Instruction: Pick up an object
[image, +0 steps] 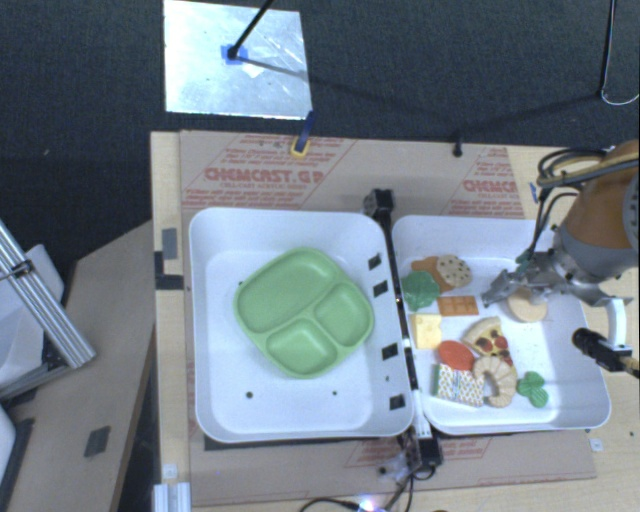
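Observation:
The right bin (570, 400) holds several toy foods: a chocolate-chip cookie (452, 270), a green leafy piece (420, 290), an orange cracker (458, 305), a yellow cheese square (428, 330), a pizza slice (487, 338), a red tomato piece (456, 354), a pretzel-like ring (497, 378) and a small green piece (534, 389). My gripper (505, 288) hangs low over the bin's upper right part, just left of a pale beige disc (527, 309). I see nothing held in it.
The left bin (215, 260) holds a green divided plate (305, 312). A black hinged divider (392, 300) runs between the bins. The arm's orange band (600, 215) is over the right bin's far corner. A black part (598, 348) juts in at the right rim.

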